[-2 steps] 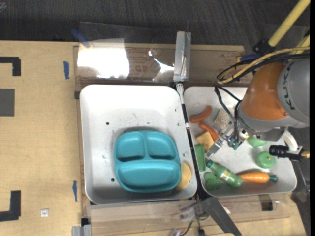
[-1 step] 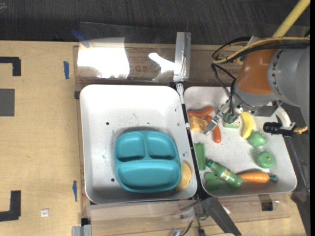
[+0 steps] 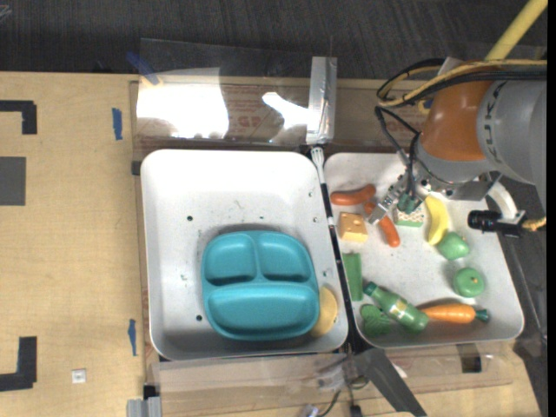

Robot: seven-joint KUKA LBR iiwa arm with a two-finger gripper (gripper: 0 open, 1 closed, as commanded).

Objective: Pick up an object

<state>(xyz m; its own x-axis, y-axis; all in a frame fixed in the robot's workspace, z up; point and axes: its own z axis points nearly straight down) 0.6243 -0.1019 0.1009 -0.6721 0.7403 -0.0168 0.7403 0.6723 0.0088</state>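
My gripper (image 3: 391, 205) hangs low over the upper middle of the right bin (image 3: 499, 320), below the arm's orange band. A red-orange sausage (image 3: 352, 196) lies just to its left. Directly below it is a small orange piece (image 3: 390, 231), with a tan block (image 3: 353, 226) further left. A yellow banana (image 3: 437, 220) lies to its right, with a small green-and-white item (image 3: 411, 219) in between. Whether the gripper touches any of these is unclear.
Lower in the right bin lie a green lime (image 3: 453, 248), a green apple (image 3: 469, 281), a carrot (image 3: 450, 313), a green bottle (image 3: 396, 307) and a green stick (image 3: 353, 274). The left bin (image 3: 174, 189) holds a teal divided tray (image 3: 259, 285) and a tan disc (image 3: 328, 309).
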